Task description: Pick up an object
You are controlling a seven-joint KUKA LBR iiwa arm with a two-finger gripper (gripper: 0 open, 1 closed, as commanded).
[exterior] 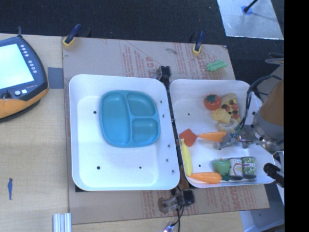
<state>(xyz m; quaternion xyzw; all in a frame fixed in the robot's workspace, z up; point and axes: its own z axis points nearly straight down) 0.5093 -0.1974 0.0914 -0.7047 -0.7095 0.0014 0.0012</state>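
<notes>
Carrots (204,178) and cans (243,168) line the near wall of the right bin (193,88) on my screen. Behind them the hand (231,141) hovers by a second carrot (212,136); its spread I cannot tell. Arm (271,112) is cut off at right. Blue tray (129,118) fills the left bin (84,168) on the table (29,149).

Grey arm with an orange band

The arm (270,112) has a grey body, an orange-brown band, a black cable looped beside it, and a metal gripper (231,140).
</notes>
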